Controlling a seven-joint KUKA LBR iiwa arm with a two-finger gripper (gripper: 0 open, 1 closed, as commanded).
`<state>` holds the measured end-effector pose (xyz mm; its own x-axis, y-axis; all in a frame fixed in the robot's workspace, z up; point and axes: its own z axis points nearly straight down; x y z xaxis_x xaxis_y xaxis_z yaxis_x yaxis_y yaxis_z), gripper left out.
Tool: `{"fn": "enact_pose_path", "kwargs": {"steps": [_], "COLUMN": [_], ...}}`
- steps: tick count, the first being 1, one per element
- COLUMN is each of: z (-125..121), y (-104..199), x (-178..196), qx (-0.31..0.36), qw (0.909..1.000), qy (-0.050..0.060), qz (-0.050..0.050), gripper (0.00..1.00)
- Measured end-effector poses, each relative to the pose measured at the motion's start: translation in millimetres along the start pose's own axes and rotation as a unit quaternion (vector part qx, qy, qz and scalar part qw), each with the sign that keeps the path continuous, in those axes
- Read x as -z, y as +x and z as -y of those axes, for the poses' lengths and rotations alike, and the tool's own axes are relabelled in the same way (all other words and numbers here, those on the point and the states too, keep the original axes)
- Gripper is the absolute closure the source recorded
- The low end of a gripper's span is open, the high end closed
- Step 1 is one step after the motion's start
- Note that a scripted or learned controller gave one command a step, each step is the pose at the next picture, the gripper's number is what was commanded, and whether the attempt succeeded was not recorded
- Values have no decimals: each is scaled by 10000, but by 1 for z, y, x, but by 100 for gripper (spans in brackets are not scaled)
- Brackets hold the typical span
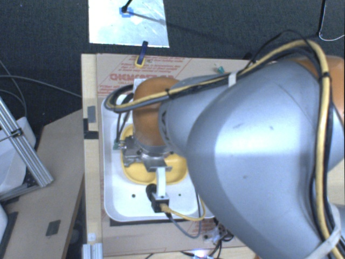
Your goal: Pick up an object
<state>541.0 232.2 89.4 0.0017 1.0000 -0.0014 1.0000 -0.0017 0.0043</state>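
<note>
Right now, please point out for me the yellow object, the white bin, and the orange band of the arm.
yellow object (173, 169): camera view, its right edge beside the wrist.
white bin (129, 209): camera view, bare floor near its front rim.
orange band (146, 112): camera view, its middle.

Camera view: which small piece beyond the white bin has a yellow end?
The blue stick on the cardboard; the piece on the silver sheet is blue, the rightmost one green.

My own arm (253, 144) blocks most of the white bin (116, 198), and the yellow thing (137, 171) under my wrist is mostly hidden.
</note>
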Motion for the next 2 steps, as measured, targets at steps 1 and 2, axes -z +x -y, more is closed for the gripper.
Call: {"fn": "enact_pose_path", "kwargs": {"steps": [1,2], "z": [31,47], "y": [1,1], "x": [1,1], "qx": [-8,-8], "qw": [9999,9999], "qy": [-110,-125], "qz": [-23,-30], "gripper": [0,0]}}
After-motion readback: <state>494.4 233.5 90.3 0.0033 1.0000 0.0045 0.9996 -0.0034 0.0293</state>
